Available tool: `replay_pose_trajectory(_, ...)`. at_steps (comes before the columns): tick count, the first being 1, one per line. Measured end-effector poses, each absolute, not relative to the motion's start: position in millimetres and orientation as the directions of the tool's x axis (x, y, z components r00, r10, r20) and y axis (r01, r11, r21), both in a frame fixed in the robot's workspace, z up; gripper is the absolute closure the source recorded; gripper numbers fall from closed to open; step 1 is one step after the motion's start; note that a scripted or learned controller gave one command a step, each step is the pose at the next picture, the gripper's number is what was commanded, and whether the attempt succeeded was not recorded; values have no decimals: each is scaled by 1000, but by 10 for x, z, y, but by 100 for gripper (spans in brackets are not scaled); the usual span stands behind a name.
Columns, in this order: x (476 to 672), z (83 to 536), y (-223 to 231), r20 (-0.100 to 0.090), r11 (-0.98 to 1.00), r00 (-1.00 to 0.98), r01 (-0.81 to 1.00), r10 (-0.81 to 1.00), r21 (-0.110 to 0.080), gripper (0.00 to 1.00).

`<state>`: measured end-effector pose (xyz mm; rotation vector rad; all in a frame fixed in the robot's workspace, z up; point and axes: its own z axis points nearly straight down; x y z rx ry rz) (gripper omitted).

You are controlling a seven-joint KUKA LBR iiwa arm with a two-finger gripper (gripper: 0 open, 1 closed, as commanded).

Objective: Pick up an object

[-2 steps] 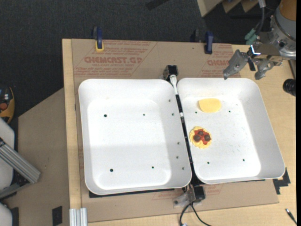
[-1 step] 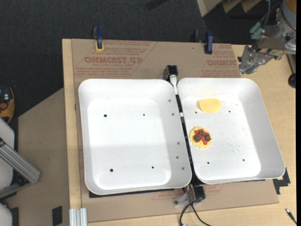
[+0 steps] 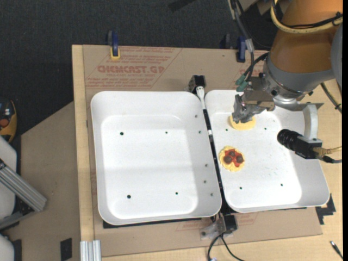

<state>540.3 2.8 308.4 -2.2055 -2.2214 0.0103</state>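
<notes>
A brown bench (image 3: 136, 64) carries two shallow white bins side by side. The left bin (image 3: 109, 145) has bare white floor with a few dark dots. The right bin (image 3: 304, 184) holds two small objects.

The grey arm (image 3: 304, 42), with its orange band, reaches in from the right over the far part of the right bin. Its gripper (image 3: 241, 115) points down onto a pale yellow disc (image 3: 246, 124) near the bin's far left corner. Whether it is spread or closed cannot be told from this angle, and nothing shows the disc held.

Nearer the viewer, just beside the bins' shared edge, lies a second yellow piece (image 3: 232, 159) topped with dark red lumps, like a toy pastry.

Both objects look small, light and flat, probably soft plastic or foam. A flat disc offers little height, so a hold would likely need to pinch across its rim, low against the bin floor; it could easily slide on the smooth white surface.
</notes>
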Motion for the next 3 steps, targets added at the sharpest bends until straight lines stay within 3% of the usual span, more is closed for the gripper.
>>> replay_pose_trajectory(1,5434,3759,444,2,6,-6,1000,1000,8,100)
replay_pose_trajectory(2,5121,5459,938,6,7,-7,1000,1000,22,100)
replay_pose_trajectory(3,5156,3956,1496,-3,6,-6,1000,1000,-16,100)
